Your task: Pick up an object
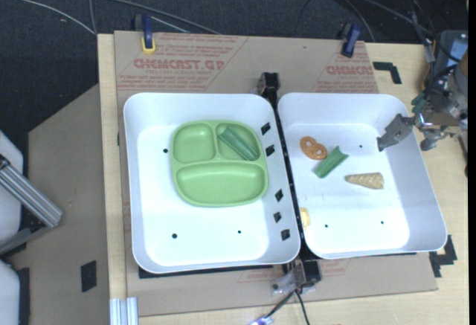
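The surface [186, 56] carries two shallow white bins side by side, and the step in hand looks like the approach, before any grasp is made. The left bin [149, 234] holds a green divided plate [219, 163] with a green piece [238, 141] lying in its upper right compartment. The right bin [416, 227] holds the loose things that seem the likeliest picks: a green stick-shaped toy [330, 163] lying at a slant near the middle, an orange pretzel-shaped toy [313, 147] just beside its upper left end, a tan cone-shaped toy [365, 181] lying on its side below and to the right of the green one, and a small yellow bit [303, 217] close against the bin's left wall. The arm [446, 93] reaches in from the right, and the end effector [393, 134] hangs above the upper right part of the right bin, near its far right wall and apart from all the toys; nothing shows between its fingers, and whether they stand spread or closed cannot be told from this angle. The nearest toys are the cone and the green stick, both to its lower left. The next move, as I judge it, calls for travelling left and toward the near edge over one of them, squaring the fingers across the thing's narrow side, and then coming straight down; the cone lies flat and tapers, so a grip near its wide end could slip
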